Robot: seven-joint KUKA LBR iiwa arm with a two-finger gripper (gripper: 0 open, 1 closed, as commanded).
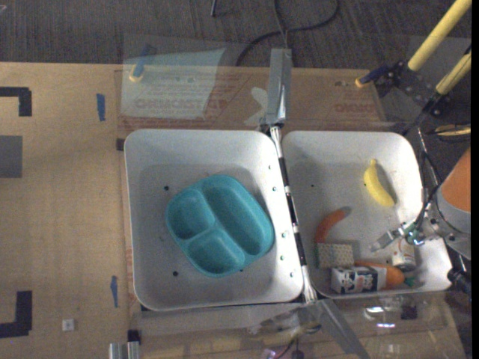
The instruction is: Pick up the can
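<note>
On the counter [60,200], two white bins lie side by side, and I describe places from the right bin [340,152]. To its left, touching it along the middle edge, is the left bin [150,155], and a teal divided plate [218,224] lies flat near that bin's centre.

Inside the right bin, an orange carrot [331,224] lies at the left of the middle, slightly curved. Below it is a small square sponge [334,255], and just under the sponge a small milk carton [354,279] lies on its side against the front wall, with an orange object [388,276] touching its right end. A yellow banana [379,183] lies in the upper right part.

The can [405,258] is in the lower right corner of the right bin, partly hidden. The pincer [400,237] is just above the can, its fingers spread apart, one metal finger [385,240] pointing left; nothing is seen between them.
</note>
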